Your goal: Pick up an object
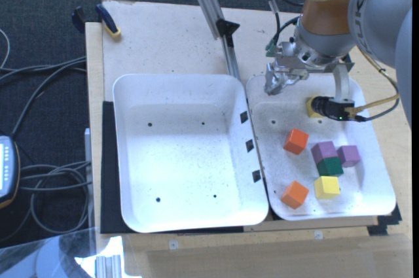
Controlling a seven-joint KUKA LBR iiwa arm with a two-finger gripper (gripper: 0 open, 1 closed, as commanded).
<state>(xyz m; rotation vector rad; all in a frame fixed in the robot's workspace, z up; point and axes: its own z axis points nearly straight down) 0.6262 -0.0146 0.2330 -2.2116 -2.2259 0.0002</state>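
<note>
A: The blocks all sit in the right bin (366, 205): an orange cube (296, 140) nearest the middle, a second orange cube (295, 193) near the front rim, and a tight cluster of a purple cube (323, 152), a smaller purple cube (349, 155), a green cube (330, 167) and a yellow cube (327, 187).

B: That cluster is the worry, I'd judge. The purple, green and yellow ones touch or nearly touch, so a descent there could wedge a finger onto a neighbour and shove things aside instead of closing on one.

A: And the lone orange cube?

B: Safer, with open floor around it. It sits tilted to the bin walls, though, so a misaligned close might spin it out.

A: Where's the pincer (275, 84) now?

B: High at the bin's back left corner, beside the left bin (131, 139), well apart from every block, pointing down with nothing in it. I cannot tell whether it is spread or pressed together. The arm (340, 2) bends in from the right above the tabletop (163, 41).
</note>
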